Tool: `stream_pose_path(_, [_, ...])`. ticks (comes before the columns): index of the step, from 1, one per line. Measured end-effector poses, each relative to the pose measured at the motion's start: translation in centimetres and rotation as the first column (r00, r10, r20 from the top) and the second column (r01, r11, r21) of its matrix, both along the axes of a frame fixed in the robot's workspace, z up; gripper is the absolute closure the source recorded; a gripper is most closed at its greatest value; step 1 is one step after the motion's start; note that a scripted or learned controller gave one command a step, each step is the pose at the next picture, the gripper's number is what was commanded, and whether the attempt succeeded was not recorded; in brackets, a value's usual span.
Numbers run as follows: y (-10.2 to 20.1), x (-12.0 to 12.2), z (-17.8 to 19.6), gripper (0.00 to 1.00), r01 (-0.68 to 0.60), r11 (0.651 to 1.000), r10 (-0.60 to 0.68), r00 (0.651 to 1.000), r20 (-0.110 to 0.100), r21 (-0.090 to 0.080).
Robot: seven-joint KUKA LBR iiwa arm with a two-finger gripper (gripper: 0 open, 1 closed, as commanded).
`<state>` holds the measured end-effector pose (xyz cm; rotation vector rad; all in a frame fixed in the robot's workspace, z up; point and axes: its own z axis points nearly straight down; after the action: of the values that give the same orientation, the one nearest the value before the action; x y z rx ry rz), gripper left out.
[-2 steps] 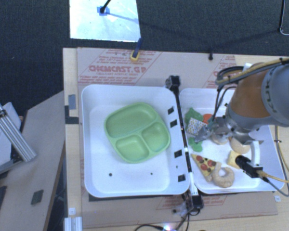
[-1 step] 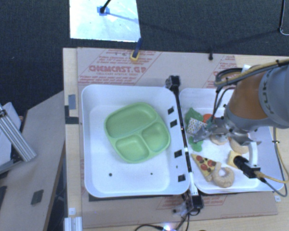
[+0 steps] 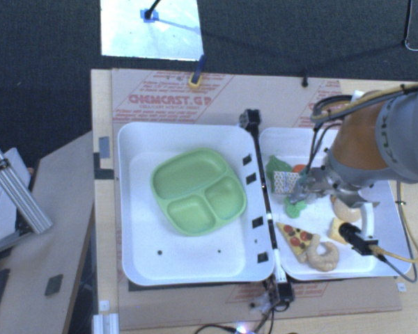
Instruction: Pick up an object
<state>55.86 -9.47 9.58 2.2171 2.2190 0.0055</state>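
The claw point(image 3: 305, 195) is sitting low in the right bin point(image 3: 386, 266), reaching in from the right under the grey arm point(image 3: 397, 141) with its orange band. Its tip is hovering over or touching a small green toy point(image 3: 295, 204) near the bin's left wall; whether contact is made is too small to tell. The opening of the claw can't be read here, and nothing is visibly pinched in it.

The green toy is looking like the likeliest target. Judging by looks, it is a light, probably plastic or soft play-food piece: easy to lift, but small and rounded, so likely slippery and prone to squirting sideways. Taking it across its narrow middle seems the best bet.

Neighbours are crowding it: a speckled white block point(image 3: 286, 181) and a green leafy piece point(image 3: 279, 165) just behind, a pizza slice point(image 3: 297, 236) and a bagel-like ring point(image 3: 324, 256) nearer the front. The left bin point(image 3: 136, 186) is carrying a green divided plate point(image 3: 198, 191), well apart from the action.
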Motion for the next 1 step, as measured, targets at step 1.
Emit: stream_pose_path(1, [-0.16,-0.63,4.28,1.00,0.000,1.000,0.000,1.000,-0.007,0.001])
